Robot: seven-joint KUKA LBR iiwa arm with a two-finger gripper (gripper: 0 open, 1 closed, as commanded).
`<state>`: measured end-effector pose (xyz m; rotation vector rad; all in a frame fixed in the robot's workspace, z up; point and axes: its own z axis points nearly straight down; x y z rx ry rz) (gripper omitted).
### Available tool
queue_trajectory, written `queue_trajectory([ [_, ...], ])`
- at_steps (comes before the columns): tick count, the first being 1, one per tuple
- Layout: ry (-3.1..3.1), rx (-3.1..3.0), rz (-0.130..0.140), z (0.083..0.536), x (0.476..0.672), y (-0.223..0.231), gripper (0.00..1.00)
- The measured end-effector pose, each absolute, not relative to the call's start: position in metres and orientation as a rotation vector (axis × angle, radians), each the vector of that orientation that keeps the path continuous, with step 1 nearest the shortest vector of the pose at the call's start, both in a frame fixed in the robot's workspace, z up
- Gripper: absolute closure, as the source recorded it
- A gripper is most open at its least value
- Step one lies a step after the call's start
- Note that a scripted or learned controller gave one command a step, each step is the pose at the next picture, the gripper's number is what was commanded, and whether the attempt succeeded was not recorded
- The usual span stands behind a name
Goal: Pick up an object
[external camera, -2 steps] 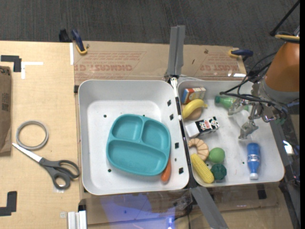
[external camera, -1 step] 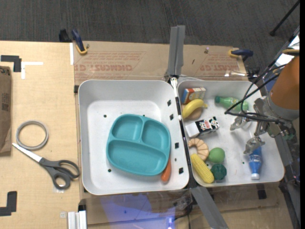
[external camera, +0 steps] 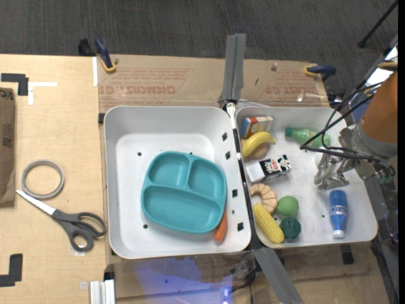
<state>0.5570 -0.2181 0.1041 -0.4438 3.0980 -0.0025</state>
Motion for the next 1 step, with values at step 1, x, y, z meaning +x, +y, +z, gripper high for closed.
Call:
queue_trajectory([
  [1,3.098,-0.444,-0.002,0.1041,0.5570,-0.2179,0.00],
])
